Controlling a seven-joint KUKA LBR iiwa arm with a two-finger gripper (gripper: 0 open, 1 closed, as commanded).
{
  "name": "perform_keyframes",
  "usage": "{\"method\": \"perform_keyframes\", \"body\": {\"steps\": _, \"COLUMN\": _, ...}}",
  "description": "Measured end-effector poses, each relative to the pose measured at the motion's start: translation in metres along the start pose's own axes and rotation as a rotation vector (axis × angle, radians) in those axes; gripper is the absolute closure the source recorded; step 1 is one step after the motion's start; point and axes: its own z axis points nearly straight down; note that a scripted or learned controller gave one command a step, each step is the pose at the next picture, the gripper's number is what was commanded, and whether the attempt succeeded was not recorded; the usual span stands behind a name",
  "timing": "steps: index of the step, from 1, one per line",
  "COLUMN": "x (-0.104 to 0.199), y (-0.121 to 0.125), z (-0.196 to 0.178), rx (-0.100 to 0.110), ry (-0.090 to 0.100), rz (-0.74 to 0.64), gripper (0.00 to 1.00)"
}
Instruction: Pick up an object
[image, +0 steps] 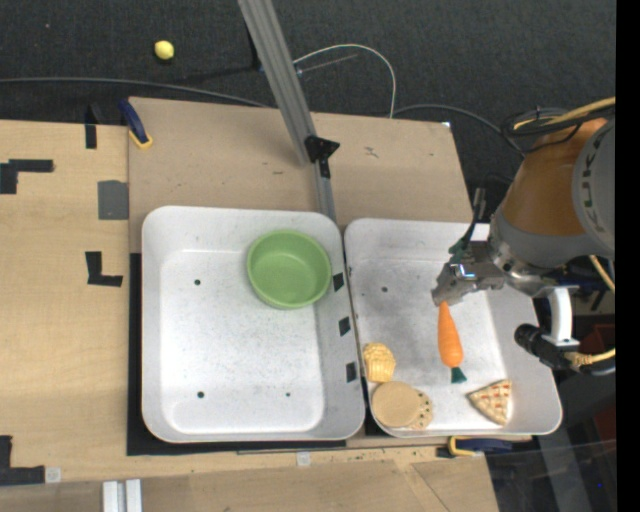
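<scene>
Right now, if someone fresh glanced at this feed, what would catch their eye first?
Probably the green bowl, bright against the left bin, near its upper right corner. Next, the toy carrot in the right bin, with the gripper poised just above its top end. Along that bin's near edge sit a corn piece, a round cookie and a pizza slice.

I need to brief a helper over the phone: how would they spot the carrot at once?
Find the right-hand white bin, the one the grey and orange arm reaches over. The carrot lies in its right half, just below the pincer. It is the only long orange thing there; the pizza slice, cookie and corn piece nearby are tan or yellow.
</scene>
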Motion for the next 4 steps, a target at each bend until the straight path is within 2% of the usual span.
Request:
{"method": "perform_keyframes", "body": {"steps": 1, "x": 0.011, "y": 0.0, "z": -0.052, "rx": -0.002, "ry": 0.0, "rz": -0.001, "gripper": 1.0}}
{"method": "perform_keyframes", "body": {"steps": 2, "x": 0.058, "y": -0.01, "z": -0.038, "rx": 0.006, "ry": 0.001, "rz": -0.003, "gripper": 1.0}}
{"method": "perform_keyframes", "body": {"steps": 3, "x": 0.105, "y": -0.029, "z": -0.041, "rx": 0.006, "ry": 0.002, "rz": -0.004, "gripper": 1.0}}
{"method": "perform_keyframes", "body": {"steps": 4, "x": 0.159, "y": -0.04, "z": -0.027, "rx": 0.008, "ry": 0.002, "rz": -0.005, "gripper": 1.0}}
